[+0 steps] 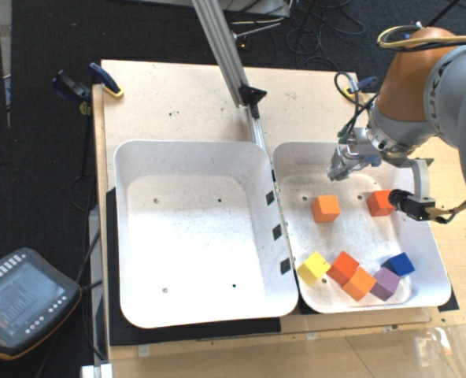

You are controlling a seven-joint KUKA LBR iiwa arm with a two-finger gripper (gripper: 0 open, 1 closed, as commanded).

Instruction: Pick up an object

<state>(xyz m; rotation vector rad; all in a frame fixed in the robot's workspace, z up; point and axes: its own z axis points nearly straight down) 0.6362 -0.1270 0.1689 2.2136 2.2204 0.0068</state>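
Nothing is lifted yet: the tool, whose grip I cannot tell, hangs above the right bin, near the orange block lying on the bin floor, so the whole pick remains.

Pale wooden desk, speckled top. Two shallow white bins side by side on it: left bin, right bin. Blue-and-yellow clamp at the far-left corner.
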